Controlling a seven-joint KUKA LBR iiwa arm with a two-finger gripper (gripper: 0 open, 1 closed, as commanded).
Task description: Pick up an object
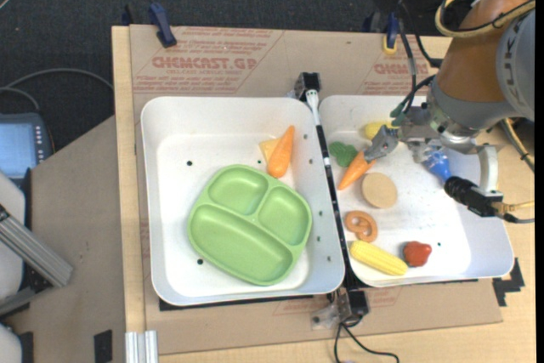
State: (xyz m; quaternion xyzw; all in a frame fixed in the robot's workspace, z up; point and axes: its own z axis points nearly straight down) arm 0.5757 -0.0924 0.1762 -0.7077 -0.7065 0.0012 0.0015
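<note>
Toy food lies scattered in the right bin (476, 268), and no single piece is marked out as the one to lift. The gripper (384, 140) hangs low over the upper left part of that bin, reaching in from the right on the grey arm (484, 55) with its orange band. Its tip sits just beside a small yellow piece (372, 130) and right above the upper end of an orange carrot (352, 172); whether it touches either cannot be told. How it is set, spread or pressed together, cannot be told, and nothing is clearly seen pinched in it.

In the right bin, a green leafy piece (343, 153) lies against the left wall beside the carrot. Below them sit a round tan cookie (380, 190), a pretzel (360, 224), a yellow corn cob (378, 258) near the front wall, and a red tomato-like piece (416, 253) just right of the corn. A blue piece (437, 165) lies under the arm's wrist.

The left bin (161, 183) holds a green divided plate (250, 224) with three compartments, tilted across the middle. A second carrot (281, 151) rests above it on a pale yellow wedge (268, 151), close to the bin's right wall.

Both bins stand side by side on a cardboard-covered bench (212, 55).
</note>
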